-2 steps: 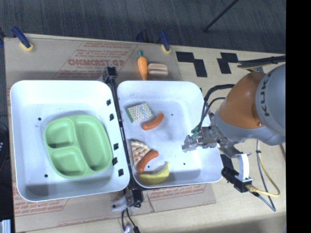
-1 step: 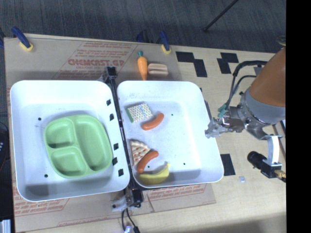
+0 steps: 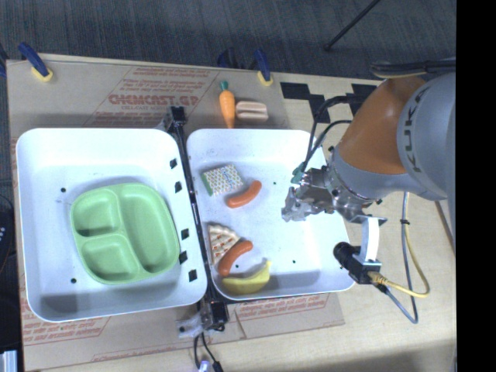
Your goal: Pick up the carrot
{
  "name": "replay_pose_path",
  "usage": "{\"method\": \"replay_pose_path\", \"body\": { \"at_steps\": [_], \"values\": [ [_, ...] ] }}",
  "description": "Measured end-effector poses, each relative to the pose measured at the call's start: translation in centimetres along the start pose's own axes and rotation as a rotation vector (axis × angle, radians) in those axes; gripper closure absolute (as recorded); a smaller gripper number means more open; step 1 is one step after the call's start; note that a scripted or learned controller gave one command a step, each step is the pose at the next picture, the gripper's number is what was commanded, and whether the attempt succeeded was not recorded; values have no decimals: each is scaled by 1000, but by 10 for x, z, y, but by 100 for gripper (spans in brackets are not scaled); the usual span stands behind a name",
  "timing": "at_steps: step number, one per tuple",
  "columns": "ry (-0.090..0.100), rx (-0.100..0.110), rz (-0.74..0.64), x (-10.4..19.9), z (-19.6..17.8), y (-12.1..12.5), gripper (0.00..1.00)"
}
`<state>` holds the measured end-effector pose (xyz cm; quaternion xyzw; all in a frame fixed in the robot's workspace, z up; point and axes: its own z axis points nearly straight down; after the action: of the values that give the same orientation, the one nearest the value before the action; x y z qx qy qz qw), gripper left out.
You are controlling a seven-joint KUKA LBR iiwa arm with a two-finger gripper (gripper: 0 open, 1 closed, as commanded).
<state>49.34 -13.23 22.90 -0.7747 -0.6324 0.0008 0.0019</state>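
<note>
Two bins [image 3: 101,142]; carrot [image 3: 226,105] outside on "CHEMCAST GP" cardboard [image 3: 155,95]; gripper [image 3: 298,206] state unclear.

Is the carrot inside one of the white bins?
No, the carrot lies on the cardboard behind the right bin, beside a hot dog.

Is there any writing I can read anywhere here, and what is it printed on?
"KUK": grey letters running down the arm, cut off at the picture's edge.
"CHEMCAST GP": my best reading of the large red print on the brown board behind the bins; it is blurred.
Smaller red lines under it, and along the board's other edges: too small to read.
</note>
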Motion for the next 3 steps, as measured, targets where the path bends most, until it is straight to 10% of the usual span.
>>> {"method": "replay_pose_path", "body": {
  "at_steps": [1,3],
  "values": [
    [0,2,122,112,38,-10,100],
    [0,5,-4,115,28,-41,100]
  ]
}}
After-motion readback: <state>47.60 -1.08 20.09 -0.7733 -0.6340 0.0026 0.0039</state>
